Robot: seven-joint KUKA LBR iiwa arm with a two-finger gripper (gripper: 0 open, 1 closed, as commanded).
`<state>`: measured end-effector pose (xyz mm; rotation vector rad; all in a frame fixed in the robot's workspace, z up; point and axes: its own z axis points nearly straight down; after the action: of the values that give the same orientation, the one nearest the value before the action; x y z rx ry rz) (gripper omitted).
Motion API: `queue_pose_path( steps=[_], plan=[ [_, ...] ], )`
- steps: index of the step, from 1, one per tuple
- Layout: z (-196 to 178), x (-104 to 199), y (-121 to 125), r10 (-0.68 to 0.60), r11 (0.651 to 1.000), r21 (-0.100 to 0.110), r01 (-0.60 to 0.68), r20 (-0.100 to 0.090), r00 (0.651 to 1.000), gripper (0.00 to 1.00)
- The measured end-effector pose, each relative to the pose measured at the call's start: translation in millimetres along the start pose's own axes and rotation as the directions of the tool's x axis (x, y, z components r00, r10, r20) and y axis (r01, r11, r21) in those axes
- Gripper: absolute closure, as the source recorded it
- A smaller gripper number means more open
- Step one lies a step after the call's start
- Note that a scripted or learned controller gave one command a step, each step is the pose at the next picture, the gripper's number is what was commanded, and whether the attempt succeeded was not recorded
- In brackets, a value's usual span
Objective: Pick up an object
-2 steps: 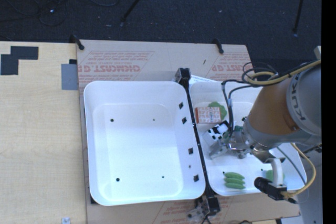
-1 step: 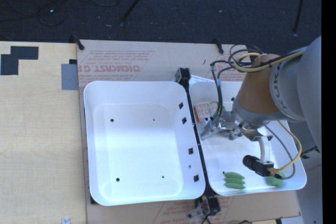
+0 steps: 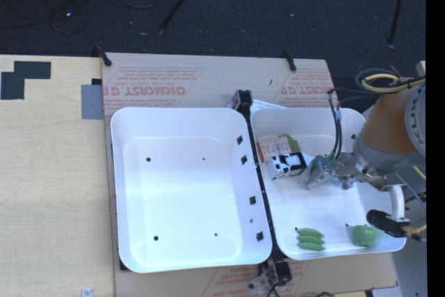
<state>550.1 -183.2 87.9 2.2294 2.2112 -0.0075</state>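
- Jaws first: from up here I cannot tell how they stand, because the gripper (image 3: 321,174) is small, dark and blurry in my view.
- Nothing looks lifted yet, so I think the pick-up is not done. Everything I can see lies on the floor of the right bin (image 3: 327,229).
- Closest to the gripper is a little black-and-white box (image 3: 287,164), just beside it on its left. I cannot tell if they touch.
- Touching that box, on the side away from the gripper, lies a flat red-and-white packet (image 3: 273,147) with a bit of green behind it.
- Near the front wall of the bin are a green ridged toy (image 3: 311,239) and a green lump (image 3: 363,235), both well apart from the gripper.
- Left bin (image 3: 128,247) sits beside it on the cardboard sheet (image 3: 160,83).
- What is left, I think: close on one thing and raise it.
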Motion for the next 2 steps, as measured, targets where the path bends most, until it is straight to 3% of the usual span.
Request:
queue_pose_path(
  steps=[1, 2],
  plan=[
    [-0.2, 36.4, 63.9, -0.013, 1.0, -0.004, 0.013, -0.005, 1.0, 0.0],
    [-9.9, 34.5, 61.2, -0.01, 1.0, 0.001, 0.01, -0.006, 1.0, 1.0]
  ],
)
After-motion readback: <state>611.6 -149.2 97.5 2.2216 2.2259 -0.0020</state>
